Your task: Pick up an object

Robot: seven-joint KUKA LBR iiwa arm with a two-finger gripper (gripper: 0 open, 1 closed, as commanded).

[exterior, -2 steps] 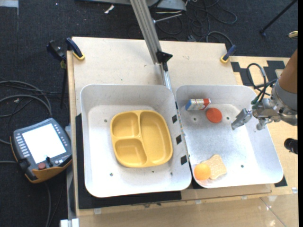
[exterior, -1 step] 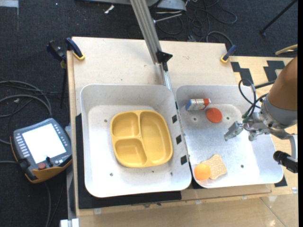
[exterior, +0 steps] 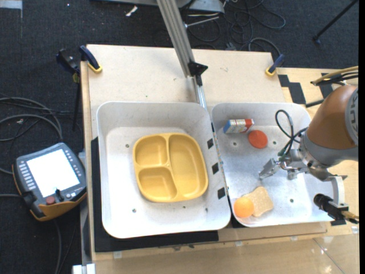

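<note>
In the right bin lie a small white carton with blue and red ends, a red round piece, an orange ball and a tan bread slice touching it. My gripper hangs over the middle of this bin, reaching in from the right. It is above and slightly right of the bread slice, and below the red piece. Nothing is seen held in it.
The left bin holds a yellow three-compartment plate. A slanted metal pole rises from the wall between the bins. A black cable loops off the wrist over the right bin. Orange clamps sit at the bench's back corners.
</note>
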